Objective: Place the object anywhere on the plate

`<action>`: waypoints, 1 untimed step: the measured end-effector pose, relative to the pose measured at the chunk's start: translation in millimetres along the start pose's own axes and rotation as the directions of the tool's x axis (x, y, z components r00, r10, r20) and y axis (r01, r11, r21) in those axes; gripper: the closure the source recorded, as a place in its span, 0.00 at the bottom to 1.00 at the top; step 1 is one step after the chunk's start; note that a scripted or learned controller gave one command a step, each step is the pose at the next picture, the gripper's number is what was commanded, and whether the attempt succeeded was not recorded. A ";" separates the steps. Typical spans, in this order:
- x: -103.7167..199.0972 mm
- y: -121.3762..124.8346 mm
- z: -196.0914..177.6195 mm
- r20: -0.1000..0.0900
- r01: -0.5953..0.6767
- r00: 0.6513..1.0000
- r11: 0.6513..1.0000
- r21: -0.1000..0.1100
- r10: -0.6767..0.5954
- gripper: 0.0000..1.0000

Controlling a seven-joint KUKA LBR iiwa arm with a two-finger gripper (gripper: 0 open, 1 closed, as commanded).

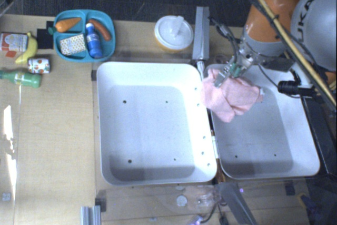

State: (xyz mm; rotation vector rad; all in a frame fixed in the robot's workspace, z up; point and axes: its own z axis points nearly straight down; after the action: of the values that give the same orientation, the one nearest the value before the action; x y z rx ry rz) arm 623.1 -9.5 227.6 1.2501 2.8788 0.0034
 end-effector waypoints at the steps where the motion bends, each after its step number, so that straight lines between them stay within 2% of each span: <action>1: 48.1 13.1 10.1 -0.001 0.391 0.920 0.920 -0.001 -0.391 1.00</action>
State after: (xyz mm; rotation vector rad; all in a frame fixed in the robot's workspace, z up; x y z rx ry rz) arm 599.8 34.6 217.4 0.6511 3.0706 0.0035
